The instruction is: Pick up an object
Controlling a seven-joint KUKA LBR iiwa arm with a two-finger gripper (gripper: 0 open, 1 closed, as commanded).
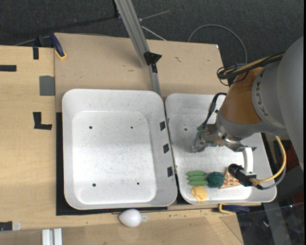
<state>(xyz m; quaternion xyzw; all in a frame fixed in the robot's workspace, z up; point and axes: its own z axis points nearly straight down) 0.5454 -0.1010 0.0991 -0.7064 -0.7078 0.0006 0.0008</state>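
The arm (255, 103) comes in from the right side and bends down into the right bin (183, 111). Its gripper (199, 146) is low over the floor of this bin, near the middle. I cannot tell how the gripper is set, because it is small and dark here, and nothing is visible inside it.

The objects lie together at the front edge of the right bin, below the gripper and apart from it. There is a green ribbed object (196, 176), and just beside it on the right a dark teal round object (214, 178). A yellow object (199, 192) lies in front of the green one. A triangle shaped piece with red dots (230, 180) is at the right of the teal one.

The left bin (112, 147) has only small dark dots on its floor. A white egg shaped object (130, 218) lies on the bench (102, 65) outside, in front of the left bin
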